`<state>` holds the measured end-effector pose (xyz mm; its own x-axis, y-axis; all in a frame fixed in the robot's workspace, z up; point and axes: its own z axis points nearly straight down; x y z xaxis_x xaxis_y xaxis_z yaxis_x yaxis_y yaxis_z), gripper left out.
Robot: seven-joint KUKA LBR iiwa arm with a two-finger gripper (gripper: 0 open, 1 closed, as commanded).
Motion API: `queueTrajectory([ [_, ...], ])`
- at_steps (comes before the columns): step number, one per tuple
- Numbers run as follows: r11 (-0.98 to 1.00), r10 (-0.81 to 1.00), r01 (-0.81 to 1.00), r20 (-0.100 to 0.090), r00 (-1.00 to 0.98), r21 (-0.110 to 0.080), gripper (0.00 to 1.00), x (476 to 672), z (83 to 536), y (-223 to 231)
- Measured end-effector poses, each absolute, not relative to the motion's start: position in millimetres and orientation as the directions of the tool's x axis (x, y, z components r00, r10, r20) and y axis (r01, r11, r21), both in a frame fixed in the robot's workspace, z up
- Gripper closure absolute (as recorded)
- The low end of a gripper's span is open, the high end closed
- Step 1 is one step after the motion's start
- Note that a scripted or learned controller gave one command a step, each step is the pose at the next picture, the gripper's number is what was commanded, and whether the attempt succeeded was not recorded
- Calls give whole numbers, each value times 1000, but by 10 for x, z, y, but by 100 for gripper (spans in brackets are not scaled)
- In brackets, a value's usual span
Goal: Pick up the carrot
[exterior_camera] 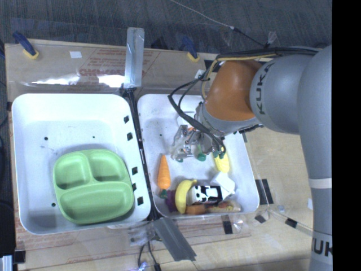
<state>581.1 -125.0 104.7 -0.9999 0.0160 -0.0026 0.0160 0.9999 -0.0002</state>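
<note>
Orange carrot (163,173) lies lengthwise, tip up-frame, in our right bin (149,117); green tray (93,186) fills the left bin (34,112); end effector (189,145) state we cannot tell.

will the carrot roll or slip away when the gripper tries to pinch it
The carrot looks like a smooth, tapered toy, so it could well slip out toward its thin end. It lies flat on the floor of the right bin, apart from the gripper, and its round body may roll sideways if nudged. It seems rigid, probably light.
</note>
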Motion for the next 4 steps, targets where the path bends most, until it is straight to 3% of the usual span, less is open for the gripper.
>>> queueTrajectory([
  [1,1000,15,15,-2,-1000,0,0,5810,1046,-1246],
  [2,1000,7,7,-6,-1000,-1,100,5828,1155,-1229],
  [3,1000,7,7,-6,-1000,-1,0,5827,1153,-1224],
  [4,996,94,94,1,-996,1,0,5585,918,-980],
])
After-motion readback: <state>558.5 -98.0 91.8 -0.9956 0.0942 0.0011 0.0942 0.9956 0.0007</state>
